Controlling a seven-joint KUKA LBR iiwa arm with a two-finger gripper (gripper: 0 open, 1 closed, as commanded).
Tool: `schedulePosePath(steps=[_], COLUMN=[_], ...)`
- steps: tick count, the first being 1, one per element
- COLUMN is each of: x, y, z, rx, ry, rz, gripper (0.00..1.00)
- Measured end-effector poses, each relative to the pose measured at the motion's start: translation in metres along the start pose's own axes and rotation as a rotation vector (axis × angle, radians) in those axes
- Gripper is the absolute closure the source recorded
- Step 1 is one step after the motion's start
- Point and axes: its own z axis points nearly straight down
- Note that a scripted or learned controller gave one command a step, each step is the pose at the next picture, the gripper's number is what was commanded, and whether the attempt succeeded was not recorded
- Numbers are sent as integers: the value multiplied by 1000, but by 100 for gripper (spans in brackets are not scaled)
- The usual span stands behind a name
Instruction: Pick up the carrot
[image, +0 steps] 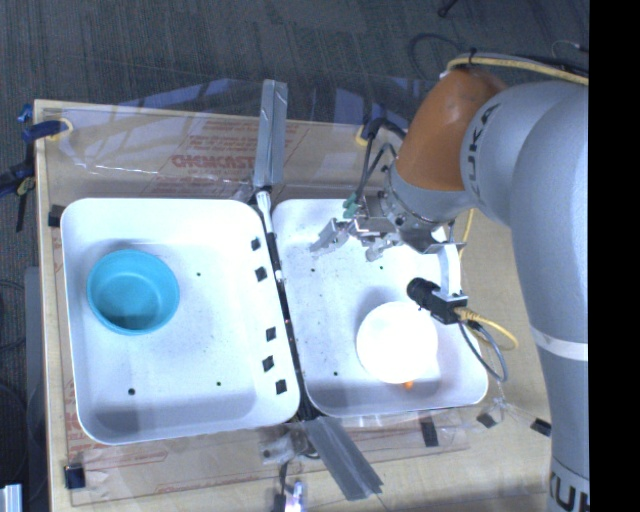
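Note:
Only a small orange bit of the carrot (408, 383) shows, at the front edge of a white bowl (397, 342) in the right bin (330, 385); the bowl hides most of it. My gripper (351, 243) hangs over the back part of the right bin, well behind the bowl and the carrot. Its fingers (327, 240) stand spread apart and open, with nothing between them.
A blue bowl (133, 290) sits in the left bin (160, 410) toward its left side. A divider with black clips (272, 300) runs between the bins. A black fitting with a yellow cable (440, 300) hangs beside the white bowl on the right.

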Motion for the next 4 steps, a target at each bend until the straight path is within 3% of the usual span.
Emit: schedulePosePath(steps=[1, 2, 3, 4], x=[10, -77, -41, -64], y=[-67, -106, -117, -108], z=[1, -61, 0, 89], rx=[-1, -6, 0, -32], ry=[0, -3, 1, -6], rz=[70, -36, 190, 260], gripper=[0, 0, 0, 0])
